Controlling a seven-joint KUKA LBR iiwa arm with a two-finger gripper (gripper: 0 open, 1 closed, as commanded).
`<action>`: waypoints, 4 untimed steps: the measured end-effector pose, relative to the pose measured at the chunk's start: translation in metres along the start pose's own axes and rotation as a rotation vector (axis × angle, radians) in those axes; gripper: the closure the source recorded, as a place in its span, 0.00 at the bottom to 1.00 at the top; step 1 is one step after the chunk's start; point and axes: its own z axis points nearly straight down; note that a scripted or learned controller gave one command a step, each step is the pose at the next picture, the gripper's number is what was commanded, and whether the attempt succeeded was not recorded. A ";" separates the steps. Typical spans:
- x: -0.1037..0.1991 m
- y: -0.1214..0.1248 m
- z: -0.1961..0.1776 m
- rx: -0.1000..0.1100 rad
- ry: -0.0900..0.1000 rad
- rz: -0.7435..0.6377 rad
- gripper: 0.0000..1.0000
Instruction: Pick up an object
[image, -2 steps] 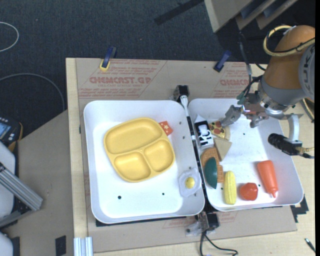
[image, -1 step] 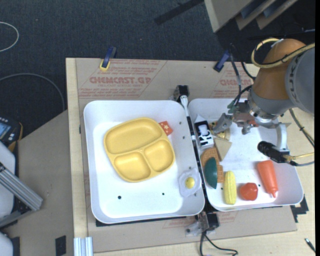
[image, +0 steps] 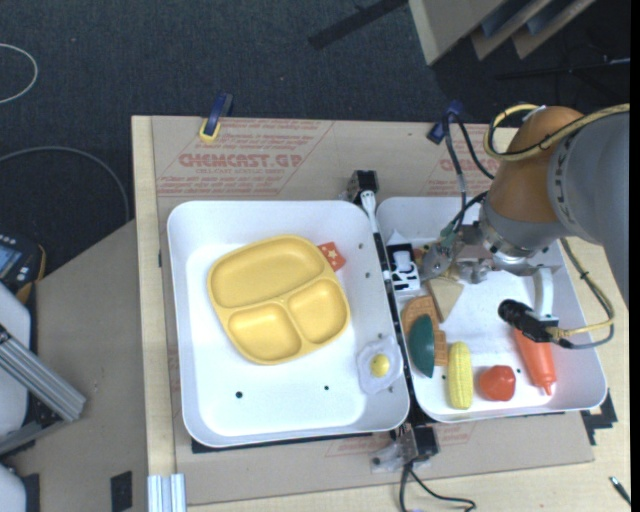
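Hanging low over the right bin (image: 585, 385), the gripper (image: 452, 262), whose state I cannot tell, is just above the pale wedge (image: 445, 297), probably a light, stiff, smooth plastic toy, best taken across its two flat sides.

Dark blue-grey carpet floor (image: 150, 60) all around a tan bench board (image: 300, 150) with red CHEMCAST lettering, a couple of clamps (image: 213, 118) on its far edge, black cables (image: 30, 160) on the floor at left, and aluminium framing (image: 40, 375) bottom left.
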 end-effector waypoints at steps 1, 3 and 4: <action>0.000 0.001 -0.014 -0.005 -0.001 0.001 1.00; -0.001 0.003 -0.143 -0.016 -0.003 -0.002 1.00; -0.001 0.004 -0.144 -0.010 -0.002 -0.001 1.00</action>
